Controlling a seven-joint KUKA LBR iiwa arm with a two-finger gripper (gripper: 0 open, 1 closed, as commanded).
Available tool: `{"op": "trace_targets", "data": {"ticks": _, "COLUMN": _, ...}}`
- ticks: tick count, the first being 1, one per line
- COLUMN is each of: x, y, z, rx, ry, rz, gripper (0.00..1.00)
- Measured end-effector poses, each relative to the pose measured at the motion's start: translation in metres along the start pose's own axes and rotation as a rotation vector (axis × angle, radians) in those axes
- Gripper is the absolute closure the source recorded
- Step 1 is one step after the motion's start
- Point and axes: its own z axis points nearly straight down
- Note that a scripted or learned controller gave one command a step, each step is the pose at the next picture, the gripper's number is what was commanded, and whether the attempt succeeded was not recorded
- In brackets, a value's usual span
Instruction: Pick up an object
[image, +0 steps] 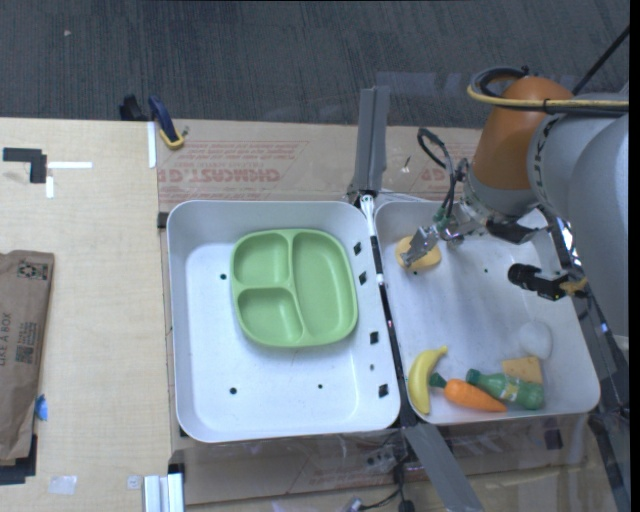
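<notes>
Banana (424, 378) lies well apart from the pincer (428, 240), narrowed on a yellow piece (420, 256).

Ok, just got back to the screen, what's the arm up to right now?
The arm's gripper is down at the far end of the right bin, right at a small yellow piece of food. Whether it actually has hold of it is hard to tell. A banana, a carrot, a green bottle and a yellow wedge lie along the near edge. The left bin holds a green divided plate.
</notes>
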Motion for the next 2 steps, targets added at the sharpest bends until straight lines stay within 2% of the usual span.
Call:
{"op": "trace_targets", "data": {"ticks": 1, "x": -0.021, "y": -0.007, "z": -0.001, "rx": -0.001, "ry": -0.001, "rz": -0.047, "gripper": 0.0}}
{"op": "trace_targets", "data": {"ticks": 2, "x": 0.001, "y": 0.0, "z": 0.0, "rx": 0.001, "ry": 0.001, "rz": -0.026, "gripper": 0.0}}
